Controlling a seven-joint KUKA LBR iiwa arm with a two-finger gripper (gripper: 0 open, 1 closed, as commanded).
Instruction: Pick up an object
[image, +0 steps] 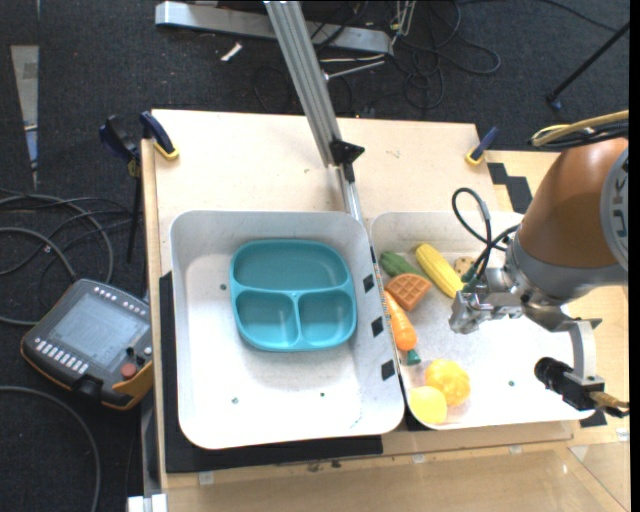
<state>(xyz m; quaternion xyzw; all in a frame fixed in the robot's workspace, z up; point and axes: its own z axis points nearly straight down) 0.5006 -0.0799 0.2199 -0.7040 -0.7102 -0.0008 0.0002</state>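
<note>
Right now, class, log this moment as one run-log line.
arm: over right bin | gripper: above bare floor, nothing seen held | nearest: corn, waffle, carrot | left bin: teal tray

Toy foods (420, 300) scattered in right bin (520, 400), left half.

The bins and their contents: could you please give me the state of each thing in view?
Tray: flat in left bin, compartments bare.
Corn: lying in right bin.
Waffle: lying beside corn.
Carrot: lying along the divider.
Lemon: resting near front wall.
Gripper: over right bin, holding nothing visible.
</note>
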